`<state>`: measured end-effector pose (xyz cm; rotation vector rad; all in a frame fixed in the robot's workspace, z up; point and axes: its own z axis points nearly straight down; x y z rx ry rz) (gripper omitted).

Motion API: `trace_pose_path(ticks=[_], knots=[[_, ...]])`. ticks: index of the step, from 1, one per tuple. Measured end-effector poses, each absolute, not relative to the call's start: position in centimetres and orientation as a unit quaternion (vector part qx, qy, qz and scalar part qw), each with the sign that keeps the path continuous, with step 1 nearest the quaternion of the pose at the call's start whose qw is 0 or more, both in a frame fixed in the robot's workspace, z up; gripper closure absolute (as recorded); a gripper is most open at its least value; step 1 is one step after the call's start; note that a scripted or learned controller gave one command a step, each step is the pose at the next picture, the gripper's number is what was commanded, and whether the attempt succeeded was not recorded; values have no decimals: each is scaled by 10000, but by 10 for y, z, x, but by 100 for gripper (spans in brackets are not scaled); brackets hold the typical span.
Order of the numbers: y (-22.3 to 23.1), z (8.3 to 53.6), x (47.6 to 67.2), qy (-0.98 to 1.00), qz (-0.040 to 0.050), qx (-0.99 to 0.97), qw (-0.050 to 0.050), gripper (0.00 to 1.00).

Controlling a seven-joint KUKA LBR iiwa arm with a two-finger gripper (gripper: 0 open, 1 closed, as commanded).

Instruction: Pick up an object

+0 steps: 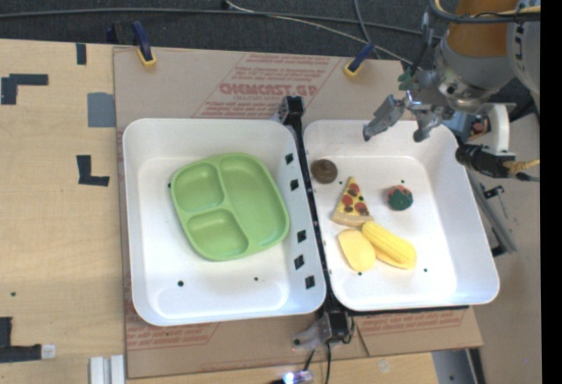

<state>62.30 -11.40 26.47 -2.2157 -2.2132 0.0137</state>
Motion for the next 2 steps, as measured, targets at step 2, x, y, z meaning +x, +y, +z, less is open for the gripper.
trace_pose_path(ticks=[2], knots=[[-104, 213, 627, -7078, 23, -7064, 22, 0]])
